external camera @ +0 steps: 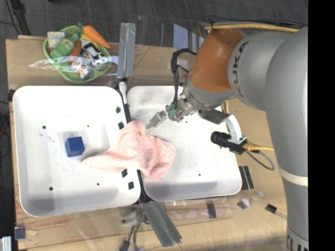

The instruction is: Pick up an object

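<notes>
- The gripper [156, 121] hangs over the right bin [220, 178], near that bin's left wall, tilted with its tip pointing down and toward the view's left.
- State of the gripper: whether it is released or clenched cannot be told from this angle. Nothing is seen held in it.
- A pink cloth [140, 150] lies just beyond the tip, on the gripper's lower-left side. The cloth's upper edge is right at the tip; contact cannot be confirmed.
- The cloth is crumpled and draped across the two adjoining bin walls, with one part in the right bin below the gripper and one part trailing into the left bin [31, 140].
- A blue cube [75, 146] sits on the left bin's floor, well apart from the gripper on its left, just beside the far end of the cloth. It appears not to touch the cloth.
- The arm's orange band [213, 61] rises behind the gripper, up and to its right.
- A green bowl [78, 76] stands on the bench [26, 56], farthest from the gripper, up and to its left, outside both bins. It holds mixed small items, among them an orange carrot [94, 34].
</notes>
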`<state>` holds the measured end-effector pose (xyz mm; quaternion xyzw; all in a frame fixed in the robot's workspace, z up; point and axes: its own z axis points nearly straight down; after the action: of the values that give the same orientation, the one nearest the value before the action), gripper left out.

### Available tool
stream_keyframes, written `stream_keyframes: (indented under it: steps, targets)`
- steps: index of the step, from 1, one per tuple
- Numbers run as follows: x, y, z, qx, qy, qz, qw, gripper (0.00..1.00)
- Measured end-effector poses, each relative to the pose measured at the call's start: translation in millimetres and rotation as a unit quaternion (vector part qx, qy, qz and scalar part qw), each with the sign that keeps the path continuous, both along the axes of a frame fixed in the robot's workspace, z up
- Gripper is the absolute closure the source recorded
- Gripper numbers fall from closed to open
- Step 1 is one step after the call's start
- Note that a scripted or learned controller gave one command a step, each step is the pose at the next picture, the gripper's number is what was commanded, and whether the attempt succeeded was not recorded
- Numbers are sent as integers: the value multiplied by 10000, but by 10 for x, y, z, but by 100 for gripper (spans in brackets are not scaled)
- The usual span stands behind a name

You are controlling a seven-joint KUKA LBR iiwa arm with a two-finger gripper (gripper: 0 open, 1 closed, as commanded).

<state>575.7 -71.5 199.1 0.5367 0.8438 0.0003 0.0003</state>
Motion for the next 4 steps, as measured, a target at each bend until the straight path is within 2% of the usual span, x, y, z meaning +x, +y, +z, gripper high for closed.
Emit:
stream_keyframes:
  steps: [1,2,3,4]
  targets:
    - [-391,-610,-1075,3,12,442,9990,0]
    - [-385,-608,-976,4,13,460,9989,100]
    - [-193,407,733,-4,-6,1395,9902,100]
    - [247,228,613,-5,13,471,9989,100]
